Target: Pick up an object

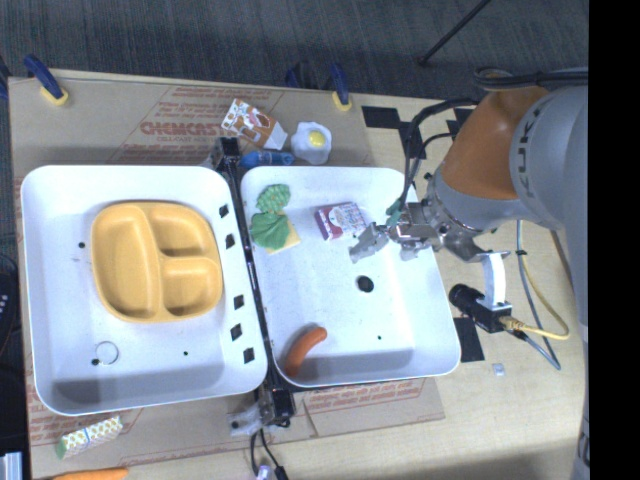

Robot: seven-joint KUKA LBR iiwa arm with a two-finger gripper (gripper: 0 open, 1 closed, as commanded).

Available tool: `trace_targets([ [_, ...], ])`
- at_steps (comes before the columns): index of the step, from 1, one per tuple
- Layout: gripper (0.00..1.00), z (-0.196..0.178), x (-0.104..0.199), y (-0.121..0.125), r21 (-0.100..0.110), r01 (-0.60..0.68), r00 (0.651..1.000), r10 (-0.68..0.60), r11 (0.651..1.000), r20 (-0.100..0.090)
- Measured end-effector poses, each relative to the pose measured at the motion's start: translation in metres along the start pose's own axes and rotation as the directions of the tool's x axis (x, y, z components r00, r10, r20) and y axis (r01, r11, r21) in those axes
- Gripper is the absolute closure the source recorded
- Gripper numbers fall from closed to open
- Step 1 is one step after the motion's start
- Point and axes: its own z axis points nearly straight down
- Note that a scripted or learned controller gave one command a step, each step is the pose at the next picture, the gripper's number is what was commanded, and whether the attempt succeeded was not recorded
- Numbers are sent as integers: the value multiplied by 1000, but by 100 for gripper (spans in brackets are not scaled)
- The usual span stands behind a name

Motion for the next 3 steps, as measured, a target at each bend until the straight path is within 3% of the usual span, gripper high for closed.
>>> trace_targets([
  [1, 0, 69, 2, 71, 0, 9, 1000, -9, 1000, 1],
  [2, 0, 96, 45, 100, -7, 278, 961, -278, 961, 8],
  [3, 0, 89, 52, 9, -1, 388, 922, -388, 922, 1],
])
